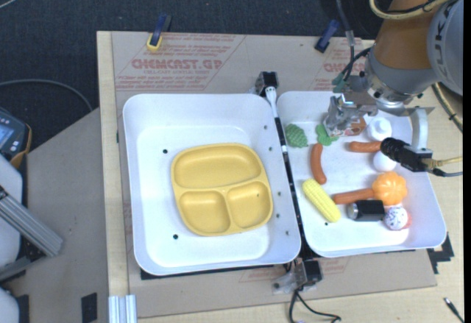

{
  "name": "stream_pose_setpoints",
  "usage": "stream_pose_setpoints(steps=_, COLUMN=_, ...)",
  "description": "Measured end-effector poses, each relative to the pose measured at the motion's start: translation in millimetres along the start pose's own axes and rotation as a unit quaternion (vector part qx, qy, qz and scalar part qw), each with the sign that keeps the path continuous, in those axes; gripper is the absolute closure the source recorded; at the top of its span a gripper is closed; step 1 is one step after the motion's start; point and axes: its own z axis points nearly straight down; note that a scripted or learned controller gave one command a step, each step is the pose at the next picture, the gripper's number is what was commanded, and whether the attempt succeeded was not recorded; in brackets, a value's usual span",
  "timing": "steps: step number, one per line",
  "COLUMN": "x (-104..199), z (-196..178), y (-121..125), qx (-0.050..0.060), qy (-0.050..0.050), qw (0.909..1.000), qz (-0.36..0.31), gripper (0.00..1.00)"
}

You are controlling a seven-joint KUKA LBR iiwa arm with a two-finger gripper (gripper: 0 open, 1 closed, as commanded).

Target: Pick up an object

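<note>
1. Where the two white bins meet, their inner rims run side by side down the middle of the counter (221, 49), with black clips at the far and near ends of that seam.
2. Left bin (143, 167): it holds a yellow divided plate (221, 187) near its centre, with bare white floor all round the plate, widest along the far and left sides.
3. Right bin (423, 237): crowded. A green leafy piece (296, 136) lies close to the seam, a sausage (317, 162) just beside it, and a corn cob (321, 201) nearer the front.
4. Toward the right rim sit a small orange pumpkin (389, 187), a carrot (352, 196) touching it, a black cylinder (366, 209) and a speckled white ball (396, 219); a second sausage (363, 146) lies farther back.
5. The hand (340, 121) hangs low over the far part of the right bin, above a small orange piece (324, 138). Whether it is open or closed I cannot tell.
6. Open floor in the right bin remains mostly along the near edge.
</note>
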Motion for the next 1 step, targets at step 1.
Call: stream_pose_setpoints(steps=1, x=3.7, z=-20.7, y=2.8, qx=-0.002, qy=0.000, qw=1.0000, qz=-0.001, gripper=1.00)
